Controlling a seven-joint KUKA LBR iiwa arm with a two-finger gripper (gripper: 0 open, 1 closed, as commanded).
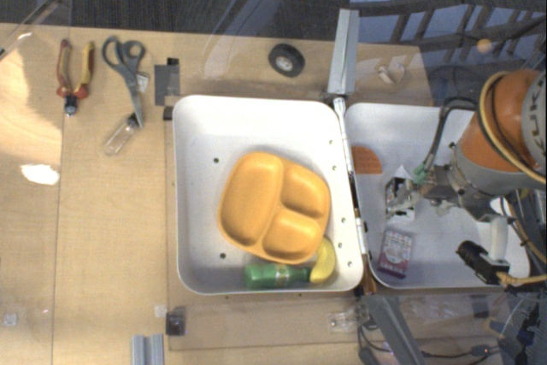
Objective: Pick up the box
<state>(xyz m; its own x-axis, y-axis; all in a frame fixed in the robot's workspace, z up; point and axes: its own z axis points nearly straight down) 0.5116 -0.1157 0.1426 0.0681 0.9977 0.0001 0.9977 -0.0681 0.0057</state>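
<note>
Bench: we see a pale wooden top with pliers (71, 73) and scissors (128, 73) at its left end, and a tape roll (286, 60) further along.
Left bin (197, 184): holds a yellow divided tray (275, 205), with a green bottle (275, 274) and a yellow piece at its near edge.
Right bin (444, 261): the box (395, 253) lies flat near the bin's left wall, towards the near rim — its long axis runs roughly from far to near.
Gripper (400, 199): hangs just beyond the box's far end, tips pointing down; we cannot tell its state.
Key relation: the box sits just nearer the camera than the gripper — a short shift towards the near rim would, we judge, centre it.
</note>
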